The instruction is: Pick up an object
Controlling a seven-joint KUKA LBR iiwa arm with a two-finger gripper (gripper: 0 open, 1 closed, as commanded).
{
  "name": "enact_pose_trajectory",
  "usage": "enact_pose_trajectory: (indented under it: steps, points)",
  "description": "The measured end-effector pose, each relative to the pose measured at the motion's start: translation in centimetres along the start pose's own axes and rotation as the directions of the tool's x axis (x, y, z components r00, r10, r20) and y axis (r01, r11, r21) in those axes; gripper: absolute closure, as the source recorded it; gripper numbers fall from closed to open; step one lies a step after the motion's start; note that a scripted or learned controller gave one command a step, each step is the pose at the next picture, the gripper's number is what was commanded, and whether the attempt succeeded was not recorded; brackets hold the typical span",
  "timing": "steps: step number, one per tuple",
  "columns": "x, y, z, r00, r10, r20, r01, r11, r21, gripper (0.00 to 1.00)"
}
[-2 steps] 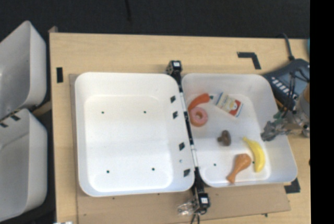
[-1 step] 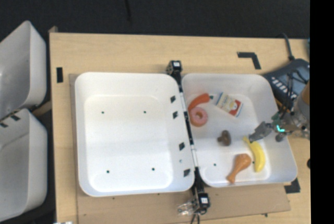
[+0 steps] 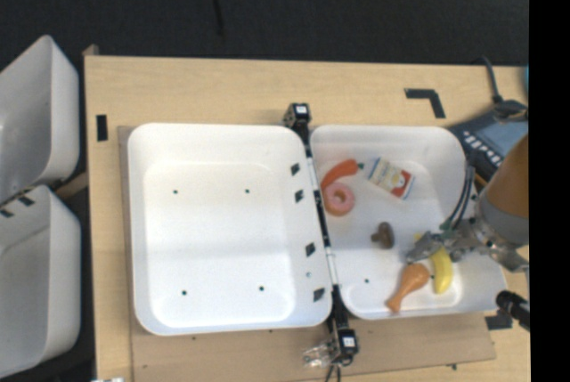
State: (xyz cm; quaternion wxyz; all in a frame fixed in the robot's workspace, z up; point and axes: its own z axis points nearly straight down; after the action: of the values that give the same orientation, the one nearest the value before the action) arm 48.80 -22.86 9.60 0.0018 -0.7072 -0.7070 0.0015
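Because the gripper (image 3: 435,245) is seen low in the right bin (image 3: 392,140), just above the yellow banana (image 3: 442,272) and beside the orange drumstick-shaped toy (image 3: 408,285), the greatest risk is judged to lie in how closely those two objects are packed. Whether the gripper is spread or closed cannot be told, since it is small and blurred against the wiring, and nothing can be seen to be held. The banana and the orange toy are touching or nearly so near the bin's front edge, so both could be nudged together, or one could be pushed aside while the other is missed. As both lie close to the bin wall, an object could also be pinned against the rim and slipped out of a grasp. A little further in, the small brown lump (image 3: 383,235) is set apart and could be knocked if the arm is swung toward the bin's middle. Further still, the pink ring (image 3: 339,199), the orange carrot-like piece (image 3: 337,172) touching it and the small carton (image 3: 392,178) are well clear of the gripper. The left bin (image 3: 142,220) and the wooden surface (image 3: 196,86) beyond are not judged to be at risk.
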Motion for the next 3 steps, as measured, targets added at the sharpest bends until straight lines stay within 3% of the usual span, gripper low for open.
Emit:
enact_pose_trajectory:
  steps: [1, 3]
  points:
    - [-0.1, 0.2, -1.6, 1.000, 0.002, 0.002, -0.002, 1.000, -0.008, 1.00]
    - [12.9, 12.7, -0.6, 1.000, -0.008, 0.002, 0.008, 1.000, -0.012, 1.00]
